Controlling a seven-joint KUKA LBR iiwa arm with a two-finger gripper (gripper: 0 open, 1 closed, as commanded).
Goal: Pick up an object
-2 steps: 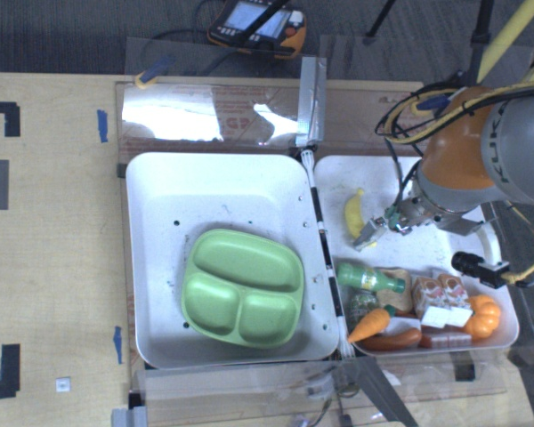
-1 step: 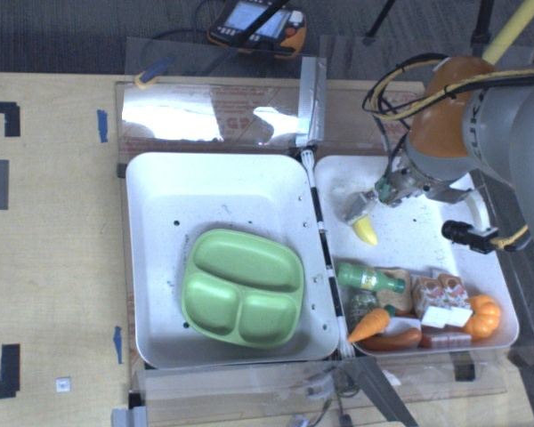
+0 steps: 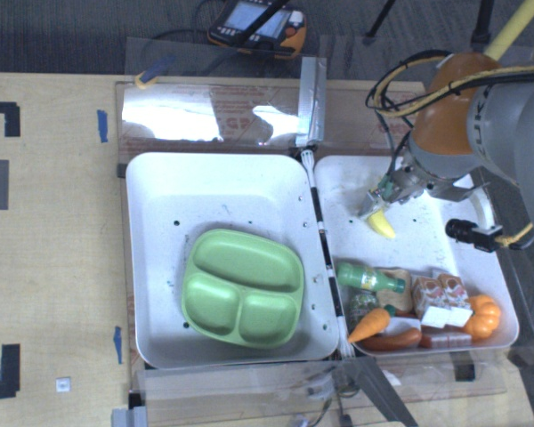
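The arm comes in from the right, and its gripper (image 3: 384, 196) is down in the right bin (image 3: 347, 174), right over a small yellow piece (image 3: 381, 225) that lies alone on the open floor. I can't tell how the fingers stand. That piece looks the easy pick, clear of the walls; the other toys crowd the near edge. The green tray (image 3: 242, 285) fills the left bin (image 3: 160, 194).

Grey arm (image 3: 507, 132) enters from the right edge, upper right of frame, orange band (image 3: 449, 105) above the wrist. Wrist angles down-left. Gripper (image 3: 380, 205) low, right of frame centre, tip pointing down-left. Cables loop over the wrist.
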